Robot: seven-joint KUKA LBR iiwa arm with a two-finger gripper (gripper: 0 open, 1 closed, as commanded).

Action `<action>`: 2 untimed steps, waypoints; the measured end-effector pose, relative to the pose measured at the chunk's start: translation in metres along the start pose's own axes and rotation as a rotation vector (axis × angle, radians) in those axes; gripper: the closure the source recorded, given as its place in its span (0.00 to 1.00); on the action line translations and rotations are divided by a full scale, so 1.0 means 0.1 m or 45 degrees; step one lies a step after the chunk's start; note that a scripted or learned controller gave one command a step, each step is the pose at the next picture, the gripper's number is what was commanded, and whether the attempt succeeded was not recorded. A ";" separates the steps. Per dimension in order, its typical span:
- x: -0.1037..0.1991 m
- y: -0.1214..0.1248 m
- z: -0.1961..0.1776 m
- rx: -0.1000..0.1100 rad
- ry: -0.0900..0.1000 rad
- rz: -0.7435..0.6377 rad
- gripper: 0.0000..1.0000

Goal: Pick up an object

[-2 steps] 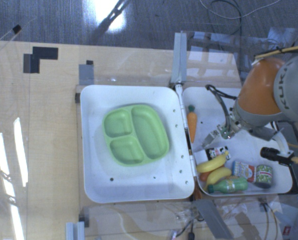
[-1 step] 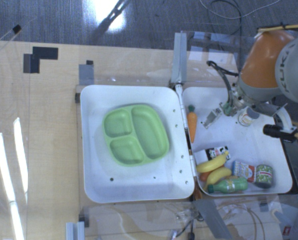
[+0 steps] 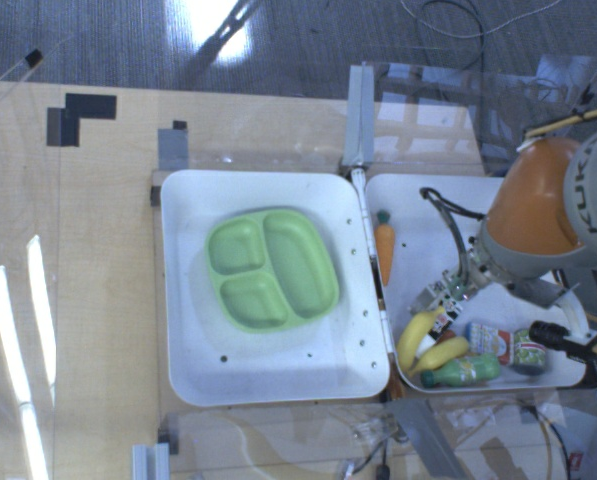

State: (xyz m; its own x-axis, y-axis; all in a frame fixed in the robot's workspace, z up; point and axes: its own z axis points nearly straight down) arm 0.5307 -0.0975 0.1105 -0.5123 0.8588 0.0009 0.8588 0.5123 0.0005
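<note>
In the right bin [image 3: 418, 258] my gripper [image 3: 446, 301] hangs low over the near part, just above the yellow banana [image 3: 415, 338]. A second yellow piece [image 3: 443, 352] lies beside the banana, with a green bottle [image 3: 465, 371] along the near wall and a small colourful packet [image 3: 508, 346] to its right. An orange carrot [image 3: 384, 250] with a green top lies against the bin's left wall. The arm's grey and orange wrist [image 3: 538, 208] covers the bin's right side.
The left bin [image 3: 188, 358] holds a green divided plate [image 3: 272, 268] at its middle. A black cable [image 3: 448, 218] loops from the wrist across the right bin. A metal divider [image 3: 370, 258] separates the two bins.
</note>
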 end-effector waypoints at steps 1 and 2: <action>-0.59 0.74 0.23 -0.011 -0.009 -0.021 0.00; -0.58 0.42 -0.44 -0.009 -0.008 0.135 0.00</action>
State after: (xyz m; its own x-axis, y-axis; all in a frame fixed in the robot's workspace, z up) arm 0.5963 -0.1264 0.1541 -0.4185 0.9082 -0.0050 0.9082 0.4185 0.0074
